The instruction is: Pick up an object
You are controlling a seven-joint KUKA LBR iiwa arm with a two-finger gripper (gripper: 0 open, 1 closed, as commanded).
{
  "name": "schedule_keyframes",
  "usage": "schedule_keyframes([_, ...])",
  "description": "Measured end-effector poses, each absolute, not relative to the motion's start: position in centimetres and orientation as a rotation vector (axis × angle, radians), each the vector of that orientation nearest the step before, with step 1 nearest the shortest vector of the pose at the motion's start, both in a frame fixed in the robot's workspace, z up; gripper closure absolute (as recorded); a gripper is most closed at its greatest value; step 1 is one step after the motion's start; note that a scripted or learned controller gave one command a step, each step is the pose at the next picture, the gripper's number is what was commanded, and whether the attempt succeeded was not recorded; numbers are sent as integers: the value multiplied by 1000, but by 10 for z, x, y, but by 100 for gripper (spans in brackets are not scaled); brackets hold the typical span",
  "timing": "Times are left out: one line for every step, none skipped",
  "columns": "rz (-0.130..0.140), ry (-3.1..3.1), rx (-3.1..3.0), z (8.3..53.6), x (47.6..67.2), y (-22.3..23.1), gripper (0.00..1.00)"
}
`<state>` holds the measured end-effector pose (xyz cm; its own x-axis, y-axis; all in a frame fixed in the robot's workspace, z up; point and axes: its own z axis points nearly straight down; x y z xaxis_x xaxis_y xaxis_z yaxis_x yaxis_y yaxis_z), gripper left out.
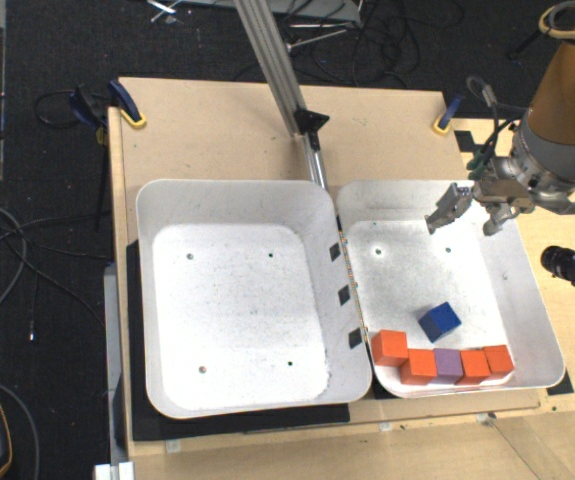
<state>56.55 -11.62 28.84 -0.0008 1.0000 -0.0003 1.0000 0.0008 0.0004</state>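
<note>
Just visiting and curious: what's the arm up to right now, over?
Gripper open, holding nothing, above right bin's far edge. Blue block lies alone near the bin's front; orange and purple blocks along the front wall. Nothing between gripper and blocks.

I see open floor across the right bin [397,208] far half, while the blue block [439,320] and the row of blocks [443,360] crowd its near edge and near-right corner.
</note>
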Motion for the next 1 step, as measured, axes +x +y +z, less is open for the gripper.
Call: schedule_keyframes([-8, 2222, 2230, 172, 534, -144, 0])
